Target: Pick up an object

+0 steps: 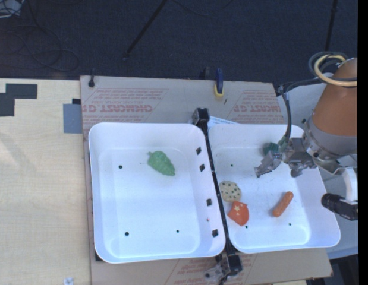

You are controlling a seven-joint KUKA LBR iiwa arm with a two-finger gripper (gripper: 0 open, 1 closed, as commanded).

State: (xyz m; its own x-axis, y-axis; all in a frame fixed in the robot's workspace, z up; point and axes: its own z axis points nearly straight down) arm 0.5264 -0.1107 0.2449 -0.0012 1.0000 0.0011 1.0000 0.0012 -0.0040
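Observation:
The right bin (314, 233) holds an orange carrot-shaped piece (283, 204), a red strawberry-like piece (238, 213), a round speckled cookie (230, 190) and a small teal item (271, 149). In the left bin (106, 159) lies a green leafy piece (162, 162). My gripper (279, 171) hangs over the right bin's middle right, just above the carrot piece in the view, and the teal item sits at its upper left side. Its fingers look spread open, with nothing between them.
A black divider (208, 183) runs where the two bins meet. The bins rest on a cardboard sheet (142, 103) on the bench. A black part (338, 205) juts in at the right of the right bin.

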